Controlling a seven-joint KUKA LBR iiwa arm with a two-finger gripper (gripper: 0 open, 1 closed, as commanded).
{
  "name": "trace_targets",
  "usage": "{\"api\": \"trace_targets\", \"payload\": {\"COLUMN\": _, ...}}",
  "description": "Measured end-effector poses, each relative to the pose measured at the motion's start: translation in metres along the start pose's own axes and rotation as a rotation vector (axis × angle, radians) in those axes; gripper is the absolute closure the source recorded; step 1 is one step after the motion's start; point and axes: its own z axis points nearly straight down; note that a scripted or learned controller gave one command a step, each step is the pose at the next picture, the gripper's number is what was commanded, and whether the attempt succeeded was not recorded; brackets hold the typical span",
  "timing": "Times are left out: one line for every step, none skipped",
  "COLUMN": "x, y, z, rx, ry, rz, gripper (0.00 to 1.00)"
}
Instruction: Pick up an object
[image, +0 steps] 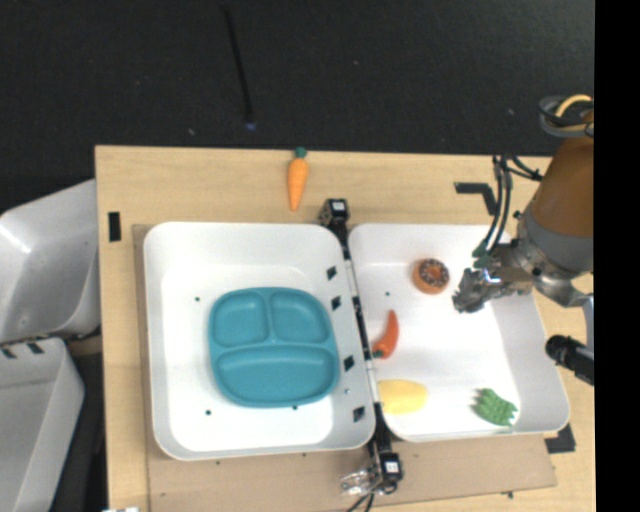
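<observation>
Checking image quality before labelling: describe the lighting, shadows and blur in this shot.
Camera view: even, soft light with faint shadows under the blue plate; the white bins look bright but not blown out; the gripper is dark and slightly blurred, its detail hard to read; the floor beyond the bench is almost black.

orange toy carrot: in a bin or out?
Out. The orange toy carrot lies on the bare wooden bench, above the left white bin's top rim.

My arm reaches in from the right, orange band up top, grey wrist angling down and to the left. My gripper hangs low at the end of it, dark and compact, pointing down-left. Cables loop along my wrist. Nothing sits between my fingertips that I can make out.
</observation>
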Motion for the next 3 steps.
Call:
{"api": "trace_targets", "payload": {"x": 0.051, "y": 0.036, "z": 0.002, "rx": 0.003, "ry": 0.002, "rz": -0.004, "gripper": 1.00}}
{"api": "trace_targets", "payload": {"x": 0.098, "y": 0.059, "z": -0.003, "rx": 0.003, "ry": 0.002, "rz": -0.003, "gripper": 1.00}}
{"api": "trace_targets", "payload": {"x": 0.140, "y": 0.089, "z": -0.005, "rx": 0.002, "ry": 0.002, "rz": -0.002, "gripper": 1.00}}
